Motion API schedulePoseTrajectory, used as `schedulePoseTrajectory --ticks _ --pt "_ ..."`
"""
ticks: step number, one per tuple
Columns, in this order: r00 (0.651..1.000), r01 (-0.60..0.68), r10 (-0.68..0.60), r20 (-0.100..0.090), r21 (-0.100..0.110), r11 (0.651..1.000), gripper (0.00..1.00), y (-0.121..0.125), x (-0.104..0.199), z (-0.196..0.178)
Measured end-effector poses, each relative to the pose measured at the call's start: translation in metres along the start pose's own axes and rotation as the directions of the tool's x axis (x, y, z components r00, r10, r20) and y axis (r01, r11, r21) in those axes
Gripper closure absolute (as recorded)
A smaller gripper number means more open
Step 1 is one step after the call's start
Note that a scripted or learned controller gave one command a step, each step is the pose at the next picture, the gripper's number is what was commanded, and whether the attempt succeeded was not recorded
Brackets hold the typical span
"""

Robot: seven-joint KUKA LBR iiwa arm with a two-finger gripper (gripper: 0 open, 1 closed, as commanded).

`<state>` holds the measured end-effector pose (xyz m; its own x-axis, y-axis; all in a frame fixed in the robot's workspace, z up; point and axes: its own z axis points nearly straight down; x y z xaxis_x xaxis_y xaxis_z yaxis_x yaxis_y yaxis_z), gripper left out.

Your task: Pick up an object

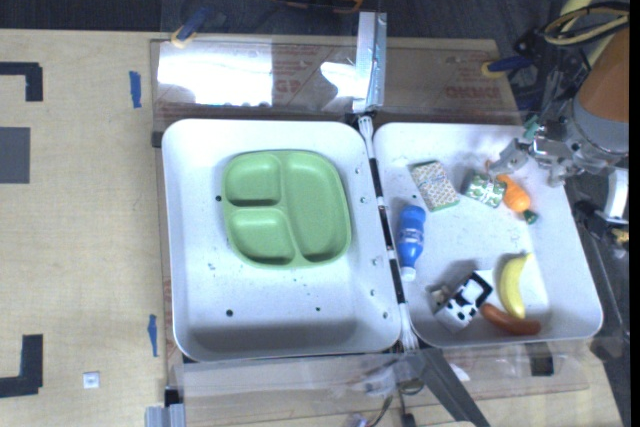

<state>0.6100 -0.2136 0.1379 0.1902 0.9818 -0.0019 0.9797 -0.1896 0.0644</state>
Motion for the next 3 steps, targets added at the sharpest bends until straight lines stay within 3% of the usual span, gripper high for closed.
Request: schedulePoseTrajectory --ticks 1,2,3 --pt "0.999 0.039 -0.039 0.000 0.003 0.999 0.00 -0.001 -0.001 0.000" --pt "0.984 -0.180 0.179 0.011 0.063 0.982 0.00 -0.025 0.022 -0.202" --pt "0.952 -0.305 0.305 0.019 0.064 0.950 0.00 0.012 0.015 -0.073"
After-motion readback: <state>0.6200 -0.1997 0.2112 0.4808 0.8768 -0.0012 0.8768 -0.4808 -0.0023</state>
